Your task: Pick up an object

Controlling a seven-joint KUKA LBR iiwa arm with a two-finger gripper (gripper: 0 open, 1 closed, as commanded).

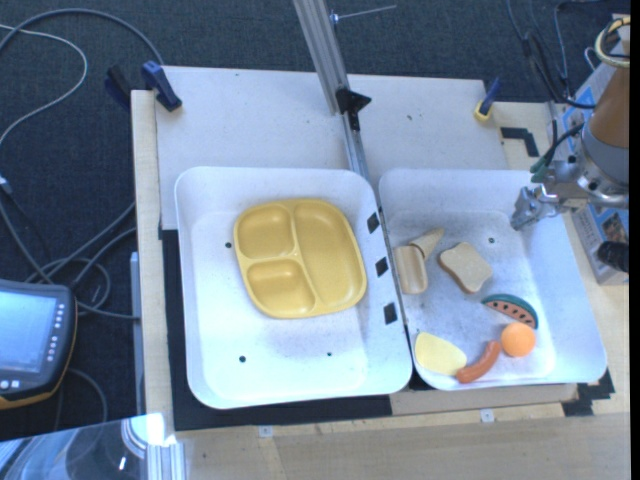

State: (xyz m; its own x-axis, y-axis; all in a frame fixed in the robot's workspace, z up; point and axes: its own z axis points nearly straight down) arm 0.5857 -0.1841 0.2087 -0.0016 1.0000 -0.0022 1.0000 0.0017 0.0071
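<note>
Camera view, single overhead slant. Surface [250, 108] carries two shallow white bins side by side. Left bin [210, 358] holds a yellow divided tray [298, 258], three compartments, sitting upper-middle of bin, tilted slightly. Right bin [570, 298] holds the toy food items: bread roll [411, 269] upright-ish near the divider, w/ a tan wedge piece [428, 241] touching its upper right; bread slice [465, 267] just right of those, approx. bin centre; watermelon slice [512, 309] lower right; orange ball [517, 340] just below it, touching the end of a sausage [478, 362]; yellow flat piece [439, 352] at bottom-left corner of bin, beside the sausage. Arm enters from right; hand [527, 211] sits over the upper-right part of right bin, near its far rim, well apart from all items. Nothing visible between its fingers; how far open, cannot tell at this res. Monitor [30, 338] at left edge off the surface, cables on dark floor. Blue clamp [160, 83] at surface's top-left corner.
</note>
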